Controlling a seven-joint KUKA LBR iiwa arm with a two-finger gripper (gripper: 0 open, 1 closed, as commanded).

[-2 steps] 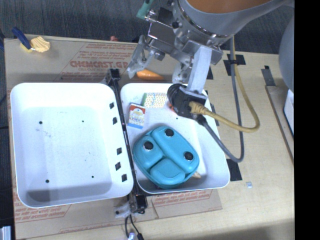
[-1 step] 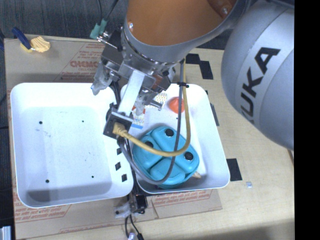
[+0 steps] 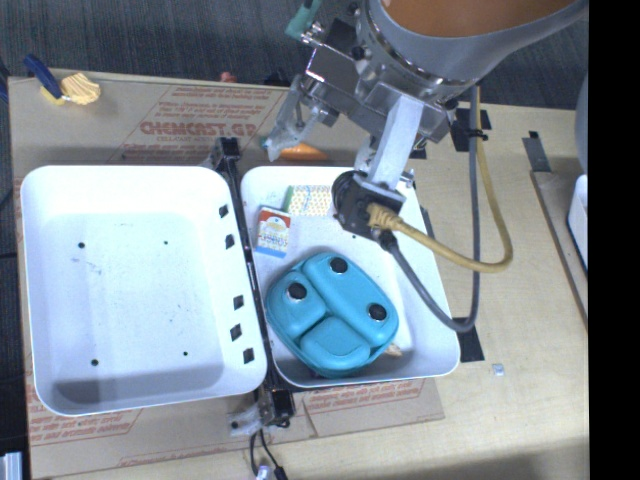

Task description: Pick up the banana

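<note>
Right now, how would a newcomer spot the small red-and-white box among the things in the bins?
Start at the right-hand white bin, the one under the arm. Its biggest item is a blue plastic piece; just up-left of it, by the divider between bins, lies the small box, red and white, unlike the speckled packet beside it.

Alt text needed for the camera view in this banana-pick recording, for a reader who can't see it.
The grey arm reaches from the right over the right white bin, its gripper at the bin's far rim beside something orange. The bin holds a large blue plastic object and small packets; the left white bin sits alongside.
</note>
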